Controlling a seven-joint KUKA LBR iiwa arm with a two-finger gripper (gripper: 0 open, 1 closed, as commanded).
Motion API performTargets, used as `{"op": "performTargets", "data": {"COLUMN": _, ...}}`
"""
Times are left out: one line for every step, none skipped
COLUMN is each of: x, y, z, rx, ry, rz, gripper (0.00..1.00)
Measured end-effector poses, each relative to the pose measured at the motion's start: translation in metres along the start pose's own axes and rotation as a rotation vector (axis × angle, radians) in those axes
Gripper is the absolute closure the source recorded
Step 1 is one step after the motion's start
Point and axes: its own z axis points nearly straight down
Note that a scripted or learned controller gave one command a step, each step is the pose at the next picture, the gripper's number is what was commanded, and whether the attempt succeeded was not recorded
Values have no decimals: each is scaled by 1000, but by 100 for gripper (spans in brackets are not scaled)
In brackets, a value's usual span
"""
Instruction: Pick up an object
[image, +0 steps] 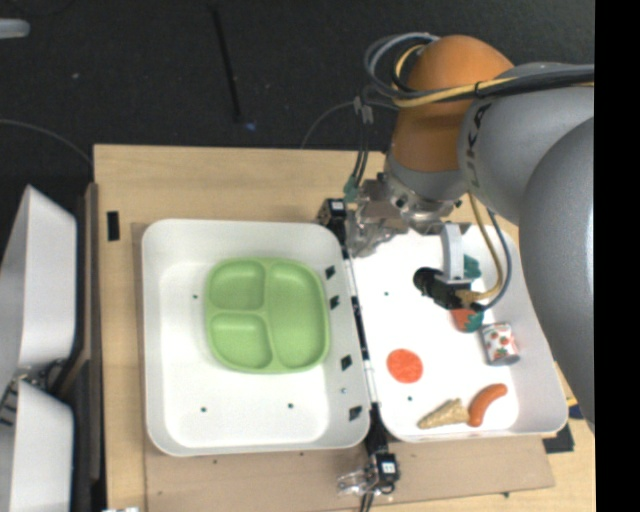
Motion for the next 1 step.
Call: {"op": "performTargets", "data": {"x": 60, "y": 6, "z": 4, "rx": -1, "ry": 1, "rz": -1, "gripper": 100}}
